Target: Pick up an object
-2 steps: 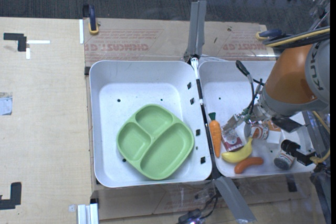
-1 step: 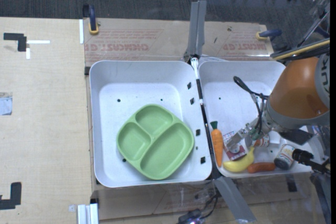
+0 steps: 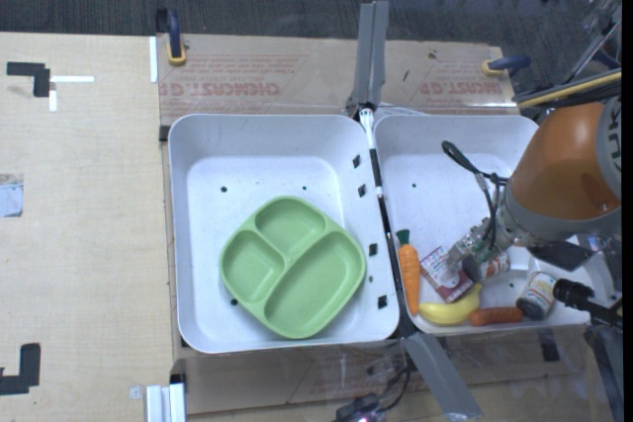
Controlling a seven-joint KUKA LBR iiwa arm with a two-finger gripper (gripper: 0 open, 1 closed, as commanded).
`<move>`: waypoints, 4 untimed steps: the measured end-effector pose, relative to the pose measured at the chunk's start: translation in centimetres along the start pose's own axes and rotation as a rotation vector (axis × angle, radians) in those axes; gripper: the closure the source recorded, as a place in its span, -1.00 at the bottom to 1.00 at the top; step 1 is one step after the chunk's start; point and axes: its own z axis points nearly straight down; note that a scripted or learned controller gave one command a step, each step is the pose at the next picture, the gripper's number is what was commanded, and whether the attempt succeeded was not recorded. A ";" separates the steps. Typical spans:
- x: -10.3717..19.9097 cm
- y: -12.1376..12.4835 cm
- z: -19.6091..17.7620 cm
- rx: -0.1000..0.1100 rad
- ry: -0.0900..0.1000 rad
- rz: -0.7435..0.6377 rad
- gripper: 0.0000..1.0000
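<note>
Nearest the camera, along the front wall of the right bin, lie a yellow banana and, just to its right, a small reddish sausage-shaped piece, with a little jar at the bin's front right corner. An orange carrot runs lengthwise against the bin's left wall, its green top pointing away from the camera, and a red-and-white packet sits between the carrot and the hand. The hand is low in this clutter, just above and behind the banana and beside the packet; how wide it stands I cannot tell, since it blurs into the items under it, and nothing can be seen clearly clamped in it. Any of these would serve as the object to pick up; the packet and the banana lie closest, touching or nearly so. In the left bin a green divided plate rests alone, well apart from the arm. Farther back in the right bin a dark spoon-like utensil lies on the white floor. The risk, as I judge it, is crowding: things packed against each other and the front wall could let the hand close on an edge, push the banana or packet aside, or catch two items and drop both
</note>
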 end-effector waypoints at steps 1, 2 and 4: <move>-1.7 -2.6 1.3 0.007 0.002 -0.556 1.00; -1.7 -2.6 1.3 0.007 0.003 -0.556 -1.00; -2.6 5.6 1.5 0.009 0.001 -0.049 -1.00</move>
